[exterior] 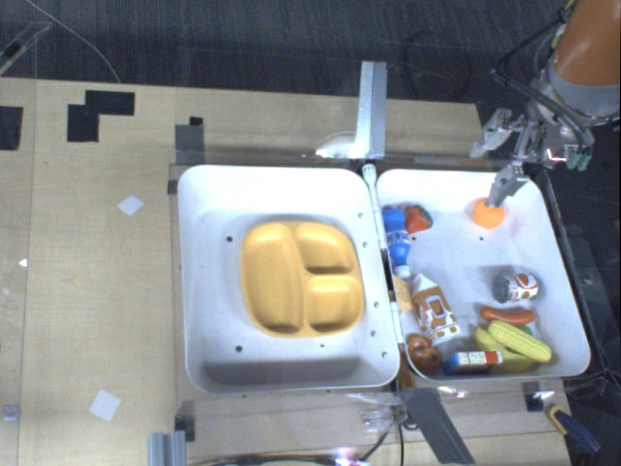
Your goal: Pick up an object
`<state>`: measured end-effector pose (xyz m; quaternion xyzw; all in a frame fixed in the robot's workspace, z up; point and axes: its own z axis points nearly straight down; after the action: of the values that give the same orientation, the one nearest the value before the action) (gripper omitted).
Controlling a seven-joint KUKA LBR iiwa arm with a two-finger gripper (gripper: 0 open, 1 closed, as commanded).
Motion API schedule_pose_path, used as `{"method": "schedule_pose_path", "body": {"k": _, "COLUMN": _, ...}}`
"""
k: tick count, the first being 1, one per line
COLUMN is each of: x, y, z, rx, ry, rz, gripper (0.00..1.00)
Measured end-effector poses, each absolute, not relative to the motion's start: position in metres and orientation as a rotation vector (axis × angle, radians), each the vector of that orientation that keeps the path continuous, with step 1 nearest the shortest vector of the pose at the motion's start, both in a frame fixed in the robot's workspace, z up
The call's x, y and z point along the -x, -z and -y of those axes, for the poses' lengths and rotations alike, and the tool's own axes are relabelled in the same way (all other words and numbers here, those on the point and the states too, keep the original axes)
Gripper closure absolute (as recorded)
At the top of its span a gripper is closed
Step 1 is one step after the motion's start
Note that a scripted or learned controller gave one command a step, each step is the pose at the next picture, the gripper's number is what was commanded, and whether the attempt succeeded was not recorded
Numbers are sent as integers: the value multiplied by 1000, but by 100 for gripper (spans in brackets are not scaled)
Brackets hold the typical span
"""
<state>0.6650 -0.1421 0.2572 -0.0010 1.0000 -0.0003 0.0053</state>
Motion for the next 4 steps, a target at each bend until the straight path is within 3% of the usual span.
{"method": "schedule_pose_path", "body": {"k": 1, "x": -531, "y": -113, "z": 143, "rx": -135, "ry": -2, "rz": -3139, "gripper": 0}}
{"method": "schedule_pose_path", "body": {"k": 2, "x": -489, "y": -144, "z": 207, "rx": -406, "ry": 3, "rz": -3107, "gripper": 0}}
{"method": "schedule_pose_path", "body": {"k": 3, "x": -489, "y": -103, "z": 162, "rx": -471, "ry": -3, "rz": -3100, "gripper": 0}}
{"method": "schedule_pose_path", "body": {"k": 4, "x": -489, "y": -105, "z": 206, "rx": -711, "ry": 0, "rz": -3051, "gripper": 0}}
